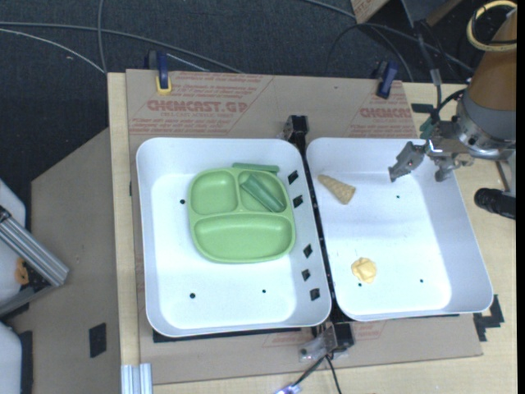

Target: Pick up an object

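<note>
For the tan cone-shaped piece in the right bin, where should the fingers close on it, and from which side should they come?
Probably from straight above, closing across the middle of the tan cone. It lies flat on the right bin floor, narrow tip toward the divider and wide end toward the bin's middle, so fingers set across its long axis would meet its sloping sides. The gripper is above the bin's far right.

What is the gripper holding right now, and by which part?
Nothing. The gripper hangs open over the right bin, with no object between its fingers, apart from the cone-shaped piece.

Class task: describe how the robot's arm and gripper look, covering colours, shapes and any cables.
The arm is rounded, with an orange band above a grey wrist ring. Thin dark cables run beside it. The gripper is small, grey metal, with two thin, angular fingers.
</note>
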Motion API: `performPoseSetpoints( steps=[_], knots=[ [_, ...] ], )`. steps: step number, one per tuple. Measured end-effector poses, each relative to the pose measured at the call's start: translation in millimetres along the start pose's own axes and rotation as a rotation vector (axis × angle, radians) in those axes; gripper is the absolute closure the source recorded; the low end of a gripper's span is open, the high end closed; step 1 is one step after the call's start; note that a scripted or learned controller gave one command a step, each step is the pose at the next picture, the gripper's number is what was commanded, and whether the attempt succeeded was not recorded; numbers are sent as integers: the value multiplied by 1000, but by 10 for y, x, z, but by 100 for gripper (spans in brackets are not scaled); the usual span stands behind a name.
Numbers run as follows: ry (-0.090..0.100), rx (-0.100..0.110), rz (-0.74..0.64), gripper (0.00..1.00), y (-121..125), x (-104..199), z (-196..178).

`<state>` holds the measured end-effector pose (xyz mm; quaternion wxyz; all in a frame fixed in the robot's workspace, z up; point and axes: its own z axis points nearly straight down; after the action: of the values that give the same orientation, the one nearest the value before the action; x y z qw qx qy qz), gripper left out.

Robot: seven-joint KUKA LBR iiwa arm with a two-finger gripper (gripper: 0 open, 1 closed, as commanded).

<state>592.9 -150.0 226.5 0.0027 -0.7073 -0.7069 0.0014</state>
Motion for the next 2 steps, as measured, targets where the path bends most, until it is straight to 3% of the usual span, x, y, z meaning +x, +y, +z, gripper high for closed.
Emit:
performPoseSetpoints(
  steps=[2],
  knots=[
    [1,1,0,0,-72,28,1097]
  ],
)
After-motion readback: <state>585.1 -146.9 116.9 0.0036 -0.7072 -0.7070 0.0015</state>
